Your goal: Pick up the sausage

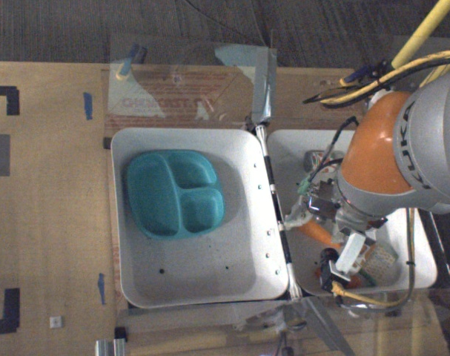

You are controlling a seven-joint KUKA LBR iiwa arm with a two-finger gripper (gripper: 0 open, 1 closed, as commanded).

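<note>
In the camera view, a wooden bench is seen from above, with two shallow white bins set side by side on it. The left bin is occupied by a teal plate divided into three compartments; the plate is placed in the upper half of that bin, apart from its walls, and nothing is seen in its compartments. The right bin is largely covered by the grey arm with its orange band, which is reached in from the right. The gripper is held low over the left part of the right bin, close to the wall shared with the left bin; whether it is wide or narrow cannot be told, since its end is hidden among wires and the wrist. What appears to be the sausage, a long orange piece, is seen lying in the right bin just beside the gripper, on the nearer side of it; whether it is touched by the gripper cannot be told, and it is not seen to be held. Nearer the lower right corner of the same bin, a pale patterned item and a small red and green item are partly covered by the wrist. Beyond the left bin, a clear sheet is laid flat on the bench, and short strips of blue tape are stuck to the wood.
</note>
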